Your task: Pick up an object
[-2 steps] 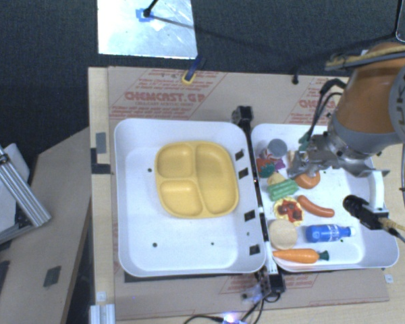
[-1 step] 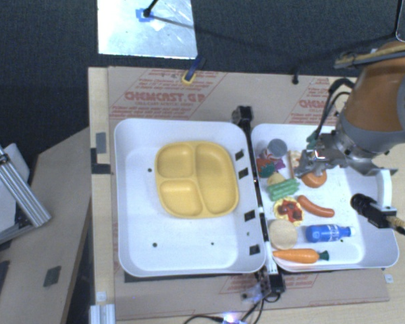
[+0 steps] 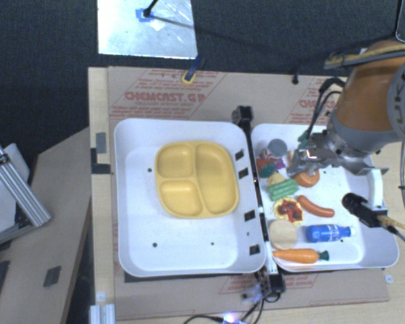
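Toy food (image 3: 293, 211) in right bin (image 3: 385, 248); gripper (image 3: 304, 164) partly hides pile.

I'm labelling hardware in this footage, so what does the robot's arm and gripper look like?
The arm is bulky and rounded, with an orange band above a grey wrist section. Thin dark cables loop along its side. The gripper is a compact grey metallic unit.

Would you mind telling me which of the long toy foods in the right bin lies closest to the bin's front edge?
The orange carrot with the green tip. It lies along the front edge, below the blue bottle; the sausage sits further back.
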`<action>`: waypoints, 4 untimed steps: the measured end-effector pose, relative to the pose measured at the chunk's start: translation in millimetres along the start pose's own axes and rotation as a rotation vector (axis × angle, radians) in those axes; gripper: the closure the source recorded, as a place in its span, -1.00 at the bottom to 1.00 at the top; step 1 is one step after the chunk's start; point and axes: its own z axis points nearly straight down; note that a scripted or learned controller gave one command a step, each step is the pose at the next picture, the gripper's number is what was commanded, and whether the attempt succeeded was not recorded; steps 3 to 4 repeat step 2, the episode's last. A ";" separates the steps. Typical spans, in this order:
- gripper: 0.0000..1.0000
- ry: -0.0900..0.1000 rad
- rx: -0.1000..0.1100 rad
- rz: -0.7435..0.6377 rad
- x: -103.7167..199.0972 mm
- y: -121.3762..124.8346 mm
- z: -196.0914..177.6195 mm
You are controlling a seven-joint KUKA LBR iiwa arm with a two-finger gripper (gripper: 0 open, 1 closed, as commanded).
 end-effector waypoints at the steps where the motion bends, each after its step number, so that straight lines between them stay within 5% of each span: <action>1: 1.00 0.000 0.000 0.004 0.1 -9.6 7.7; 4: 1.00 0.000 -0.001 0.002 -2.1 -4.8 -3.8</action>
